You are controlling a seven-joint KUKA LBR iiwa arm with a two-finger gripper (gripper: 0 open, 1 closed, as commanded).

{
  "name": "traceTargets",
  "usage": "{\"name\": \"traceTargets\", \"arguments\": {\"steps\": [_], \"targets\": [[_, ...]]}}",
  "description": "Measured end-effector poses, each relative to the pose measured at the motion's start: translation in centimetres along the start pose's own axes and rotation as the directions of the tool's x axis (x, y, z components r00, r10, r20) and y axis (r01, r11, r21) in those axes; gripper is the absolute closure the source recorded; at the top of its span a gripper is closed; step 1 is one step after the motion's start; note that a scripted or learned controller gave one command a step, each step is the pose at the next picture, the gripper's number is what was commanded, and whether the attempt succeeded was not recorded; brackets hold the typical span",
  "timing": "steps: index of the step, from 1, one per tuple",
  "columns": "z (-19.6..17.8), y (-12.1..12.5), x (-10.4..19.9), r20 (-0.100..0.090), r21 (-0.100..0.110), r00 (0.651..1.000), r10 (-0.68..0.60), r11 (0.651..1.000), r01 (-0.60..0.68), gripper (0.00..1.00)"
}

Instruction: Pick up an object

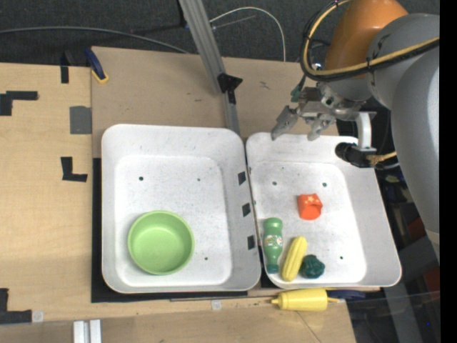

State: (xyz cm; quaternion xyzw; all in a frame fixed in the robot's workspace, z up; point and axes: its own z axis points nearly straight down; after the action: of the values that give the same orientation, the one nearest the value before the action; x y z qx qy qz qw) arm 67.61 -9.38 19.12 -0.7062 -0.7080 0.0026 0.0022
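Observation:
My gripper [296,128] hangs above the far rim of the right bin [371,213], fingers spread apart with nothing between them. Down in that bin lie a small orange-red object [310,206], a green bottle [272,239], a yellow banana-like piece [293,257] and a dark green lump [312,266], grouped toward the near left corner. All of them sit well below and nearer than the gripper. The left bin [171,148] holds a light green bowl [161,242].
A yellow object [303,300] lies on the bench just outside the right bin's near rim. A grey metal pole [207,41] slants across the bench behind the bins. Cables loop near the arm's orange band [364,31].

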Motion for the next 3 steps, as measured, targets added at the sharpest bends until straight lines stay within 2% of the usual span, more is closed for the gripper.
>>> {"name": "traceTargets", "arguments": {"steps": [2, 3], "targets": [[9.0, -0.1, 0.0, 0.002, 0.006, 1.000, 0.002, 1.000, -0.002, 0.00], [8.1, -0.1, 0.0, 0.003, 0.005, 1.000, 0.000, 1.000, 0.000, 1.00]]}}
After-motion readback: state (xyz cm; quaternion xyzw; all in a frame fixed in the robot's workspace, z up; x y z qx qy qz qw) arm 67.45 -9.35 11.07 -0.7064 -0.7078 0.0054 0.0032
